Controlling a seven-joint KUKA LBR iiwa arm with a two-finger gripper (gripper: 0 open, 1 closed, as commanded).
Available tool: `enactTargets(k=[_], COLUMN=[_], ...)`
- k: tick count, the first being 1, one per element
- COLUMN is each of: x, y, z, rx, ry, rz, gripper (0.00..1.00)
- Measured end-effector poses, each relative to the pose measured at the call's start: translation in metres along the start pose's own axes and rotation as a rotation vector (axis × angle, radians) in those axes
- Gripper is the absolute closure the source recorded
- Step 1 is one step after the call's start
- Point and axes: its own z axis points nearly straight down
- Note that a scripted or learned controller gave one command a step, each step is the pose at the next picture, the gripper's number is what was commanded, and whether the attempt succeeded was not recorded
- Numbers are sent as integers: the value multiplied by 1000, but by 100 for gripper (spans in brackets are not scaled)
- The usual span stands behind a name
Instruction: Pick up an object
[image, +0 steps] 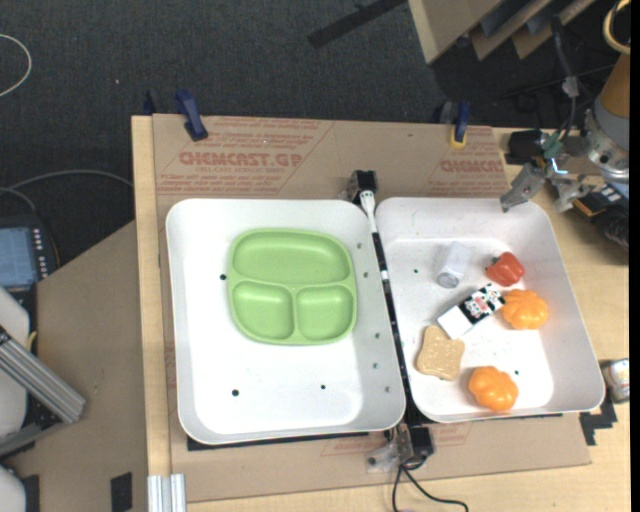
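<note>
1. Gripper (522, 186) position: upper right of the frame, at the far rim of the right bin (560, 245); it sits at the end of the arm (610, 140) entering from the right edge; its state cannot be told at this size, and nothing is seen held in it.
2. Candidate objects, all in the right bin: a red pepper-like piece (506, 268) at right of centre; an orange piece (525, 310) just below it; a black-and-white box (472, 308) touching or just beside that orange piece on its left; a pale cylinder (452, 265) toward the upper middle; a tan bread-shaped slice (439, 353) at lower left; a second orange piece (493, 389) near the lower rim.
3. Left bin (195, 330) contents: a green divided tray (293, 285), lying flat at centre; it is well apart from the gripper.
4. Step in hand, as a judgement: approach; the gripper is above the bin edge and apart from every object; no grasp is made yet.
5. Next move, as a judgement: travel down-frame and left over the right bin; select one object; the pale cylinder and the red piece lie nearest and stand clear of neighbours; the box and the upper orange piece sit close together and may shift each other under contact.
6. Requirement for descent: centre over the chosen object, align across its narrower side, then lower to the bin floor before closing.
7. Desk (250, 150) surround: brown board under both bins, clamped at the top edge.
</note>
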Motion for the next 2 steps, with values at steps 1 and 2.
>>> enactTargets(k=[1,2], x=[0,-3], y=[1,2], z=[-12,-272], rx=[-4,-23], ry=[-2,-9], rz=[-1,-2], gripper=[100,100])
